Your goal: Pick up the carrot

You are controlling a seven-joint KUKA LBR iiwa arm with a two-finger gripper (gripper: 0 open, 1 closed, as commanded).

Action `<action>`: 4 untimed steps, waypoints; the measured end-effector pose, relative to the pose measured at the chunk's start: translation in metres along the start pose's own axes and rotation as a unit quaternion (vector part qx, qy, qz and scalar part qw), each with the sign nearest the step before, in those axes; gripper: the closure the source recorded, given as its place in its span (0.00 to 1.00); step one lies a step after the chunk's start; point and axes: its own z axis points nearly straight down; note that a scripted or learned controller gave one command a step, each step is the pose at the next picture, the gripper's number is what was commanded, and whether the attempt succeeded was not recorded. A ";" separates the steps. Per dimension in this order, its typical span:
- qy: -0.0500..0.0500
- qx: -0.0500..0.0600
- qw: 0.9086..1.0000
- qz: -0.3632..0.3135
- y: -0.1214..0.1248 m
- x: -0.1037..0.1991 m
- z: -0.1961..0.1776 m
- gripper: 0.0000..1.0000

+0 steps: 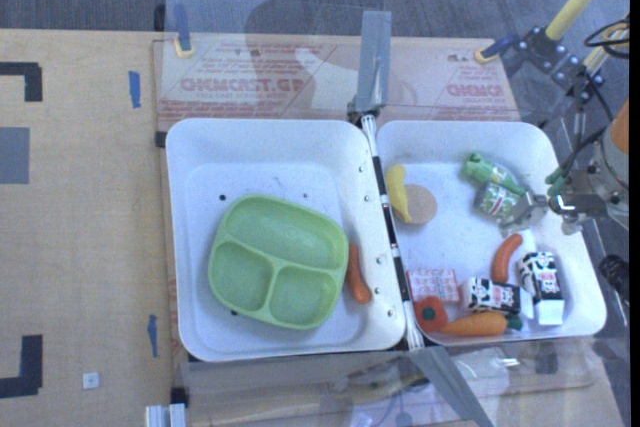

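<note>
Far left: bare tan surface (80,215) with black corner marks and short strips of blue tape.

Then the left bin (190,165), white, holding a light green divided plate (275,260) that lies flat toward the near side. Just beside the plate's right edge, squeezed between it and the bin's right wall, a small orange oblong piece (356,275), lying roughly lengthwise.

Across the middle divider, the right bin (440,140). Near its left wall, a yellow banana (398,192) touching a tan round disc (421,205). Lower down, a pink box (433,283), and just below it a red rounded piece (430,312). Right against that, along the near wall of the right bin, the carrot (478,324): orange, lying flat on its side, green top pointing right, just under a cow-patterned carton (493,295). Higher up, a green bottle (488,169) and a green can (495,200), then an orange-red sausage shape (507,257) and a second cow-patterned carton (543,280).

At the right rim of that bin, level with the can, the gripper (553,202), well apart from the carrot and up above it in the picture; spread or pressed together, impossible to tell
</note>
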 end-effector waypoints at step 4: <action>-0.005 -0.007 0.904 -0.426 -0.006 0.002 0.147 1.00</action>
